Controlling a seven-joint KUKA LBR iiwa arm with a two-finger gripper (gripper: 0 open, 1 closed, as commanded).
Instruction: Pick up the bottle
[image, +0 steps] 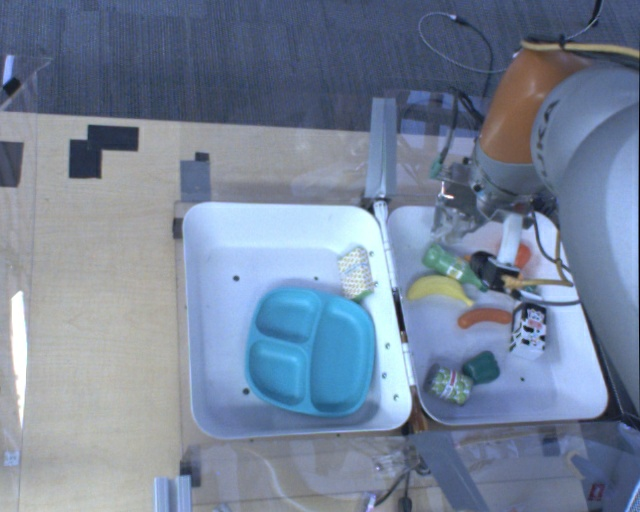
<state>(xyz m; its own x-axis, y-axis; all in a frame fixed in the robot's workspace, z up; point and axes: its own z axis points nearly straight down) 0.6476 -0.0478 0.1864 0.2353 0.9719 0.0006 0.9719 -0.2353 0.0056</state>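
Seemingly the approach step: the claw (455, 215) hangs at the far end of the right bin (590, 395), just beside the green bottle (450, 265) lying above the banana (440, 290). Whether it is spread or closed, I cannot tell. Next it needs to drop squarely over the bottle

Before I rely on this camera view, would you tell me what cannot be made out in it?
- The gripper: whether it holds anything is hidden by the wrist above it, in the camera view.
- The green bottle: its top end lies under the gripper; contact cannot be told.
- The orange item by the arm: mostly covered by cables.
- The small packet in the left bin: print too small.
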